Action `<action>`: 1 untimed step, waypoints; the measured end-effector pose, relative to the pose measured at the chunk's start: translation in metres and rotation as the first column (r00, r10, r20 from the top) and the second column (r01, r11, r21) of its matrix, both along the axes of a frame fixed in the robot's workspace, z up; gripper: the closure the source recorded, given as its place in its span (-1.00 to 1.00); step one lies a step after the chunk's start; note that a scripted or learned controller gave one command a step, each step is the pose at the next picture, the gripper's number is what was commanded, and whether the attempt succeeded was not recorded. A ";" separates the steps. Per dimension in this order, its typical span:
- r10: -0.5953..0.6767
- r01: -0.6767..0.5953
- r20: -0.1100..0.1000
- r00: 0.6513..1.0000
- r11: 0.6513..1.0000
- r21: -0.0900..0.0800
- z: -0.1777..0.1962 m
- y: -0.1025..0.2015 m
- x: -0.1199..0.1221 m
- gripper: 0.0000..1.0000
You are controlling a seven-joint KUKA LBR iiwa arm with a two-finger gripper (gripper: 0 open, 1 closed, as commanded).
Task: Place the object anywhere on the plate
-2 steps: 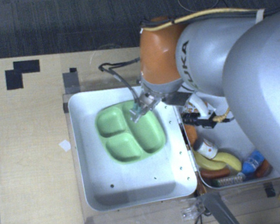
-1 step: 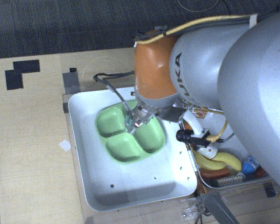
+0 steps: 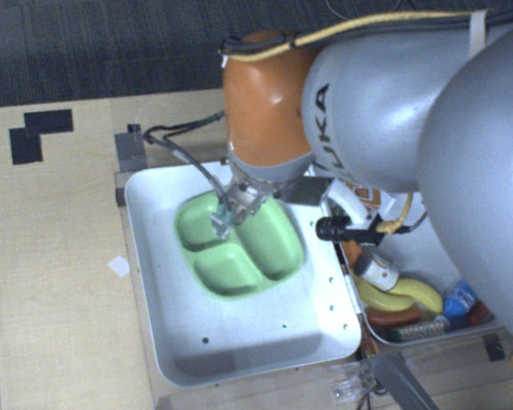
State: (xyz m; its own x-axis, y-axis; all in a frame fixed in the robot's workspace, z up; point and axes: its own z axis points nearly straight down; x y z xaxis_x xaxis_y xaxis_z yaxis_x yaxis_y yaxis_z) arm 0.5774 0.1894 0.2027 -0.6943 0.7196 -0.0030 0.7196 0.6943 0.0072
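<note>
Currently: gripper point(image 3: 223, 219) low over green three-part plate point(image 3: 243, 244) in left bin point(image 3: 178, 352); jaw state cannot be told. Object unidentified; banana point(image 3: 406, 294) lies in right bin point(image 3: 388, 334). Advice: release only when centred above one compartment.

Pale green divided plastic plate point(image 3: 243, 244): uniform light green, three compartments, no pattern. It lies in a shallow white plastic bin point(image 3: 169, 287), plain white with small dark dots scattered across floor and right rim. Second white bin point(image 3: 378, 329): a yellow curved banana-like object point(image 3: 404, 296), a white-and-yellow piece point(image 3: 379, 269), a blue item point(image 3: 459, 300), a red-brown item point(image 3: 400, 317).

Large robot arm point(image 3: 415, 120): glossy grey shell, dark lettering, orange band point(image 3: 261, 104) above wrist; black cable trails from it. Small metallic grey gripper point(image 3: 225, 218) has a teal-tinted tip.

Light tan wooden bench top point(image 3: 53, 304): black blocky shapes near upper left. Dark grey carpet-like floor point(image 3: 118, 29) beyond.
</note>
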 end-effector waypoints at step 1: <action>-0.001 0.001 0.006 1.000 1.000 0.003 0.012 0.000 0.002 1.00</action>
State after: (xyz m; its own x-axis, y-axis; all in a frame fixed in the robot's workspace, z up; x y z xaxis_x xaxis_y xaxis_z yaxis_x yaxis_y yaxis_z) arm 0.5794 0.1896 0.2146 -0.6939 0.7200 -0.0054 0.7199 0.6939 0.0138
